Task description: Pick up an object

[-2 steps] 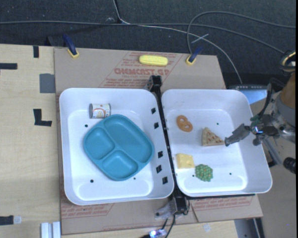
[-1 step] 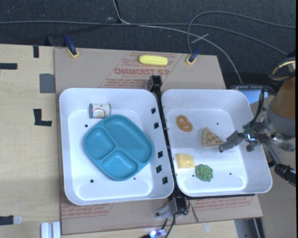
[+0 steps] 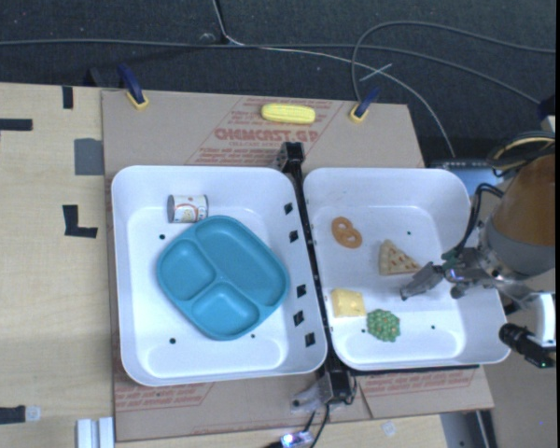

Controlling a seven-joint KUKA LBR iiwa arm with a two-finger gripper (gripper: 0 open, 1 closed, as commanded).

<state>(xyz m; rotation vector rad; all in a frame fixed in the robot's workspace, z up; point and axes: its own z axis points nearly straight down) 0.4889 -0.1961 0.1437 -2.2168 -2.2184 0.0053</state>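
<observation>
The right bin (image 3: 448, 189) holds a brown pretzel (image 3: 346, 232), a tan wedge (image 3: 396, 259), a yellow block (image 3: 348, 302) and a green knobbly ball (image 3: 384, 325). My gripper (image 3: 441, 284) hangs low over the right side of this bin, just right of the wedge and up-right of the green ball. Its two dark fingers (image 3: 416, 287) stand apart, open, with nothing between them. The grey arm with its orange band (image 3: 527, 215) comes in from the right.
The left bin (image 3: 131, 250) carries a blue divided plate (image 3: 222, 276) and a small can (image 3: 187, 209) lying on its side. A yellow item (image 3: 287, 113) lies on the cardboard behind the bins. Cables run across the dark back area.
</observation>
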